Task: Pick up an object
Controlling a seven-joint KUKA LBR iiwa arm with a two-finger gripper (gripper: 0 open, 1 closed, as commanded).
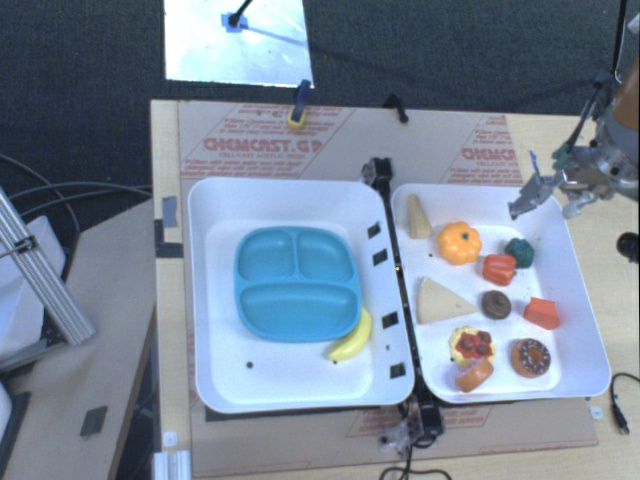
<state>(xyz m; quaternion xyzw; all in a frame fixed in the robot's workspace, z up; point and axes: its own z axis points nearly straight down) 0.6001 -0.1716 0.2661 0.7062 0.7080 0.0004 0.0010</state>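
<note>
We take the right bin (pixel 585 298) as landmark. The gripper (pixel 548 194) hovers over its far right corner, fingers spread apart, with nothing between them. Inside the bin we note a small orange pumpkin (pixel 459 243) near the middle, a red pepper (pixel 499 268) just right of it, and a doughnut (pixel 530 357) toward the near edge. A banana (pixel 351 339) lies in the left bin (pixel 215 298), beside the blue plate (pixel 297 282).

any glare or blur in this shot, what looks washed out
In the camera view, the shiny sheet beyond the bench glares pale. The white bins look bright but keep detail. The claw at the right edge is soft. The blue tray and banana read sharp, with faint shadows.
</note>
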